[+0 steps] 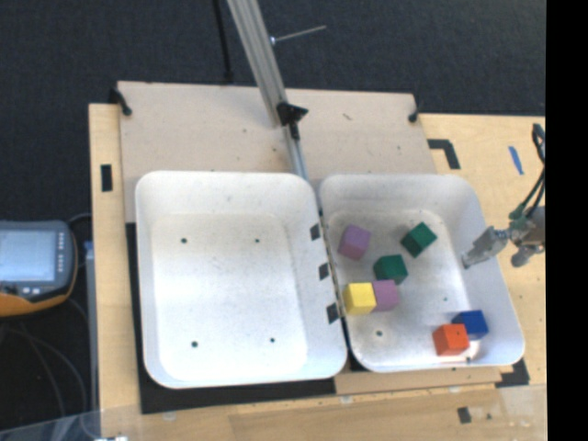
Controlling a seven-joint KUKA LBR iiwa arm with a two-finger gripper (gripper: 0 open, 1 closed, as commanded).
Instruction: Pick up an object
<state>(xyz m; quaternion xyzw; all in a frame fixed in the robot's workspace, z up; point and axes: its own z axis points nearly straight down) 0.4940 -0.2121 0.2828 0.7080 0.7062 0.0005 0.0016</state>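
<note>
**Blocks wait in the right bin; nothing is gripped**

The candidates sit in the right bin (459,200): a purple block (355,242), two green blocks (420,239) (390,268), a yellow block (360,298) touching a second purple one (386,294), and an orange block (450,339) just beside a blue one (472,322) near the front corner; the loose green and purple pieces look easiest to grasp, being clear of neighbours; the gripper (491,245) hovers over the bin's right rim, carrying nothing; whether its jaws are apart I cannot tell; the left bin (147,200) adjoins on the bench (101,154).
</note>
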